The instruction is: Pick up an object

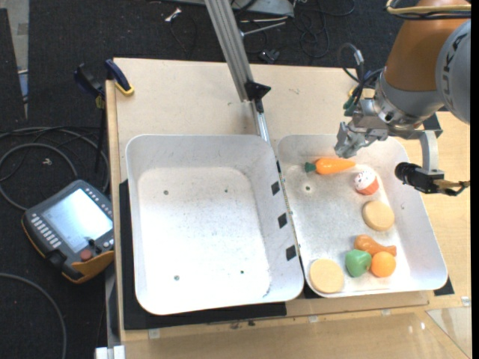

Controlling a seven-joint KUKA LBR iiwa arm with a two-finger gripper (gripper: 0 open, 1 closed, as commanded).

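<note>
The arm comes in from the right, and its gripper [347, 145] hangs over the far end of the right bin [426, 230], just above the carrot [334, 166]. Whether it is open or closed I cannot tell from here; nothing shows between its tips. The carrot lies flat in the bin, green end pointing left. Next to it on the right sits a small white and red toy [365, 179], then a tan bun [379, 215]. Nearer the front are an orange [383, 265], a green pepper [358, 262] and a round biscuit [326, 275]. The left bin [142, 200] sits beside it.
</note>
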